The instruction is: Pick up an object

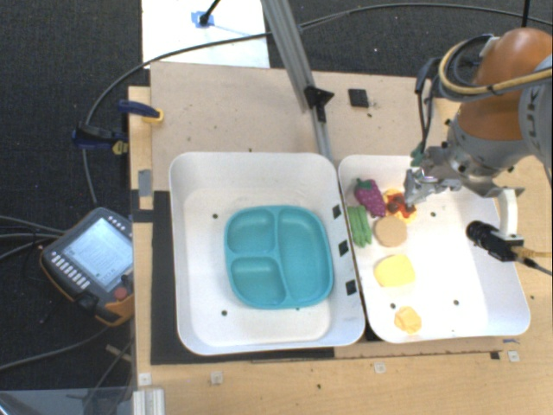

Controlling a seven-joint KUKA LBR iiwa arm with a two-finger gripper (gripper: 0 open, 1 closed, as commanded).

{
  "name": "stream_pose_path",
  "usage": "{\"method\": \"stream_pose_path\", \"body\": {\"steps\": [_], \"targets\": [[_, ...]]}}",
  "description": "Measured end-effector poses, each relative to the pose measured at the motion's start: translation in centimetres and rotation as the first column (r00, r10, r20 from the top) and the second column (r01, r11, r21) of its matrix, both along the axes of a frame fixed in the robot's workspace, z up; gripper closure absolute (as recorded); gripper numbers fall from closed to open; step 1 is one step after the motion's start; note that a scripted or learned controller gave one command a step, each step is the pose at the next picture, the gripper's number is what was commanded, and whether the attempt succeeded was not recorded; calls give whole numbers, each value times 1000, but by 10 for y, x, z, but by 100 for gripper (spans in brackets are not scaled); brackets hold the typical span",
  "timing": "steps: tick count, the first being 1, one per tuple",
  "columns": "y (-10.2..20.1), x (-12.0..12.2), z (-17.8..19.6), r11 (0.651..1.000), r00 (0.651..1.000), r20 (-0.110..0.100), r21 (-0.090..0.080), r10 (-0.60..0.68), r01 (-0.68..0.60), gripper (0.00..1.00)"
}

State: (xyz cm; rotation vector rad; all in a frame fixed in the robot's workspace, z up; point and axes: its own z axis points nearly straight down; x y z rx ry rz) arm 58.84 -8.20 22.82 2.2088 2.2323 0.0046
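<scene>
In the right bin (458, 305) lie several toy foods: a purple grape bunch (371, 197), a green pea pod (359, 225), a tan round cookie (390, 232), a yellow block (394, 271), a small orange-yellow piece (408, 320) and a red-orange piece (399, 204). My gripper (411, 199) hangs low over the bin's back part, its tip right at the red-orange piece, which it partly hides. Nothing shows between its fingers.
The left bin (194, 258) holds a teal divided plate (279, 255). A grey pole (294, 50) slants over the bench behind the bins. A teach pendant (91, 258) lies off the bench at the left. The right bin's right half is bare white floor.
</scene>
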Motion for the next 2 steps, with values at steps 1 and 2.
{"method": "stream_pose_path", "body": {"steps": [1, 2], "targets": [[50, -4, -6, 1000, 1000, -3, 0, -1, 1, 100], [98, -4, 2, 1000, 1000, -1, 0, -1, 1, 100]]}}
